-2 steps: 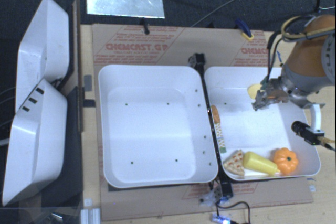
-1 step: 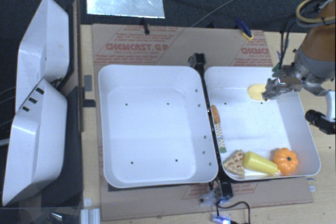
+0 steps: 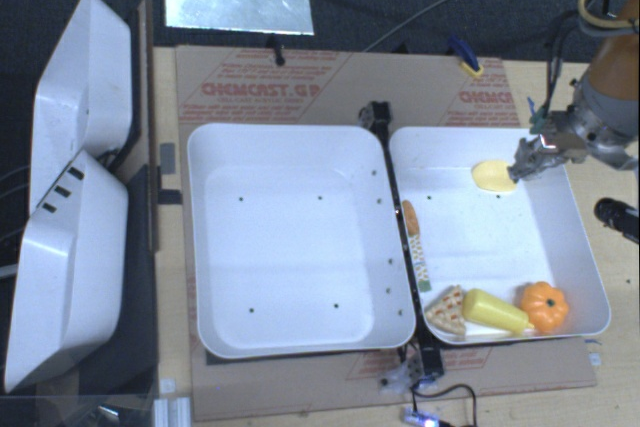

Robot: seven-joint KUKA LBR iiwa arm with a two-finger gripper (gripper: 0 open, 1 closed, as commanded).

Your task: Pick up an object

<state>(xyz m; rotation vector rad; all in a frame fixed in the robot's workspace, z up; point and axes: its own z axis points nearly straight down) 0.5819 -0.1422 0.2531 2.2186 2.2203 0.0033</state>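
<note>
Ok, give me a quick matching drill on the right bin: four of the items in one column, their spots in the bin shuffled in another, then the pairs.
Things:
1. pale yellow disc
2. orange pumpkin
3. pizza slice
4. striped stick

Places in the right bin:
A. near front edge, leftmost of the row there
B. along the left wall, by the divider
C. far part, right beside the gripper
D. front right corner

Pairs: 1-C, 2-D, 3-A, 4-B
</note>
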